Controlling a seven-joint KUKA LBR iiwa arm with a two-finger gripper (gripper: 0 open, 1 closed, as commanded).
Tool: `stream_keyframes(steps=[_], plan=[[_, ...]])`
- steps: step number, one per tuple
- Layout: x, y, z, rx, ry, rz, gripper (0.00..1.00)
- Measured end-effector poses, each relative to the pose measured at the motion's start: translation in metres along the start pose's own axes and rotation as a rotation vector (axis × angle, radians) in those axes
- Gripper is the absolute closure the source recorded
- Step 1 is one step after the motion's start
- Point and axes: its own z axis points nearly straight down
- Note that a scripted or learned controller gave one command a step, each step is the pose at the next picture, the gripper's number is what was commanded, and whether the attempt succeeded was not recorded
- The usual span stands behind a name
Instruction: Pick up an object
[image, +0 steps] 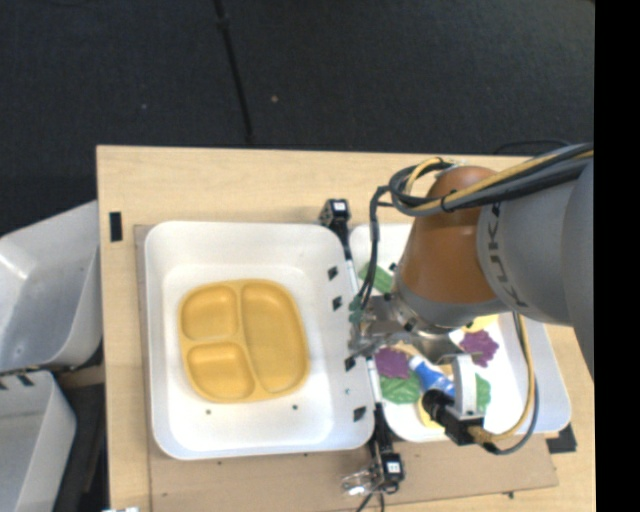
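Note:
The arm's orange band and grey wrist hang over the right bin (545, 395), hiding most of it. My gripper (385, 340) reaches down at the bin's left side, just above a heap of small objects. Under and beside it lie a purple piece (393, 362), a blue piece (431, 378), green pieces (400, 390) and another purple piece (482, 345). A green bit (379, 279) shows at the arm's left edge. Whether anything sits in the gripper is hidden by the wrist.
The left bin (165, 420) holds a yellow three-compartment tray (243, 340). Black clips (335, 212) sit along the divider between the bins. Cables loop from the arm across the right bin's lower edge (500, 440). Wooden bench (120, 180) surrounds both bins.

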Motion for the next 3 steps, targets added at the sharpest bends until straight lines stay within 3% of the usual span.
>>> stream_keyframes(steps=[1,2,3], plan=[[0.095,-0.002,0.069,0.013,-0.002,0.004,1.00],[0.153,0.003,-0.039,-0.002,0.000,0.004,1.00],[0.152,0.003,-0.086,0.003,-0.004,0.010,1.00]])
